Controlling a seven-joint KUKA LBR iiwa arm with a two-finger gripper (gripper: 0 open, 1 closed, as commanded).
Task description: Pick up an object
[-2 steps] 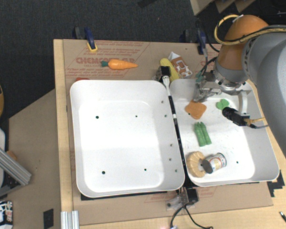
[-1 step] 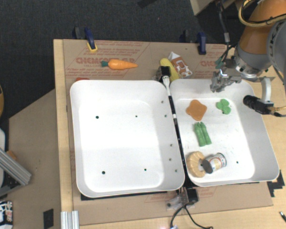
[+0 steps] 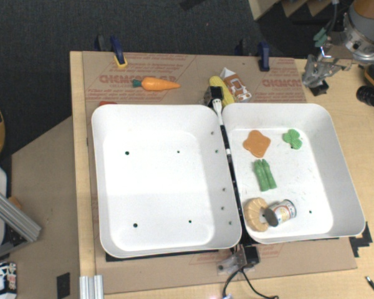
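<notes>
The right bin (image 3: 336,167) holds an orange flat piece (image 3: 257,143), a small green leafy piece (image 3: 292,138), a green ridged bar (image 3: 264,174), a round tan cracker-like disc (image 3: 256,213) and a small tin can (image 3: 282,212) lying on its side. My gripper (image 3: 316,75) hangs at the upper right, above the bench behind the right bin's far corner, well away from all of these. Nothing shows between its fingers.
The left bin (image 3: 112,167) sits beside the right one. Behind the bins on the cardboard lie a toy carrot (image 3: 156,85), a yellow banana-like toy (image 3: 219,87) and a small brown packet (image 3: 237,87). Two blue clamps (image 3: 118,52) hold the board's far edge.
</notes>
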